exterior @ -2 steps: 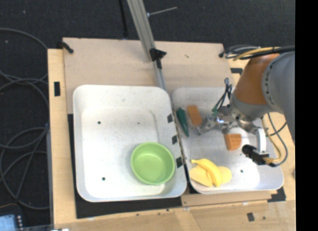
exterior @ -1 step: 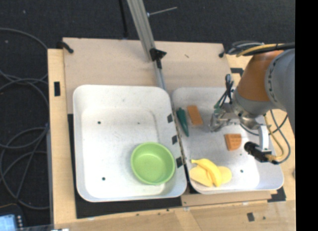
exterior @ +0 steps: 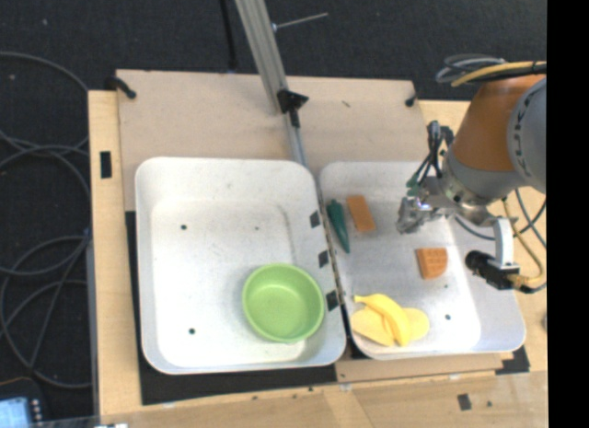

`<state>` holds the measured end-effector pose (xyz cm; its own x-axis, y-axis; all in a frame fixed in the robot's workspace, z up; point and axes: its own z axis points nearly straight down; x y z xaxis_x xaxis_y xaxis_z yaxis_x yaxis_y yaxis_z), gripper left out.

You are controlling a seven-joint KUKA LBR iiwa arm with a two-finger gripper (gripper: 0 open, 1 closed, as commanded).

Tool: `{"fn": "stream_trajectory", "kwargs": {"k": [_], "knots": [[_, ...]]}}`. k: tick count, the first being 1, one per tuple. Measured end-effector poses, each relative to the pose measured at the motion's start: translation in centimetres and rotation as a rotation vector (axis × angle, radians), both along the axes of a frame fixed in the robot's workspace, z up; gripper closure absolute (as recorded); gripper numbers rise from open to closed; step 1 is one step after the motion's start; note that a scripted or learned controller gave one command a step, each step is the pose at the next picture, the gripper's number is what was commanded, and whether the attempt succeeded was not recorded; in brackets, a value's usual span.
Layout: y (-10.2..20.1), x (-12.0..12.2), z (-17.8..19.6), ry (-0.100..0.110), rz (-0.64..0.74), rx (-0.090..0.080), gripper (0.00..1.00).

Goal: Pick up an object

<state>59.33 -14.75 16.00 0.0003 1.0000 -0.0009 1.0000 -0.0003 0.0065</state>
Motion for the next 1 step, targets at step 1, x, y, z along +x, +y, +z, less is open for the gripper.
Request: {"fn": "stream_trajectory", "kwargs": {"k": [1], "knots": [[-0.15,0.18,4.74,-0.001,0.003,-0.001,1.0]]}}
